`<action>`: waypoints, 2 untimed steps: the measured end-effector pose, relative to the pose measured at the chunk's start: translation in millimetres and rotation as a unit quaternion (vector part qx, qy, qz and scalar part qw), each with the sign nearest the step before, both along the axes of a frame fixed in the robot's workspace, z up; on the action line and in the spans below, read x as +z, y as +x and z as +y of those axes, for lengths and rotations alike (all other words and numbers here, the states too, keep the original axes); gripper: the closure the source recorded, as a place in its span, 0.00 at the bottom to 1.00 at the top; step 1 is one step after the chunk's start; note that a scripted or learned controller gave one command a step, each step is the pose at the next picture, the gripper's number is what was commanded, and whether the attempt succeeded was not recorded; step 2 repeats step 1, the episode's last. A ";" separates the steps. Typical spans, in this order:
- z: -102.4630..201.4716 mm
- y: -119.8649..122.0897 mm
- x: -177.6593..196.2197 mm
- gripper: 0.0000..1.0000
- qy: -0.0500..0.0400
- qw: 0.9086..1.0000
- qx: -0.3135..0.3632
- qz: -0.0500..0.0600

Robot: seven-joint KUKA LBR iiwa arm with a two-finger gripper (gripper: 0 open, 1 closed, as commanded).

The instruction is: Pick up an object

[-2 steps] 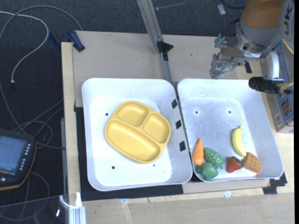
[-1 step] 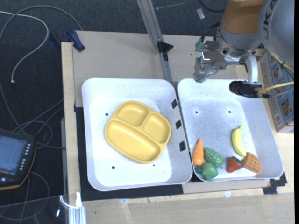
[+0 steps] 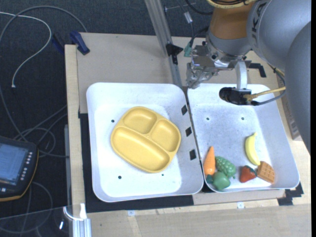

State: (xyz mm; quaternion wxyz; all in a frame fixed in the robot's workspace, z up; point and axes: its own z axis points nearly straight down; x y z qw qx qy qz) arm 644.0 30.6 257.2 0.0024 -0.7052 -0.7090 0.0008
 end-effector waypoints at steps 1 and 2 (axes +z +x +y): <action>57.5 8.1 -20.1 1.00 0.000 1.000 0.000 -0.001; 57.5 8.1 -20.1 1.00 0.000 1.000 0.000 -0.001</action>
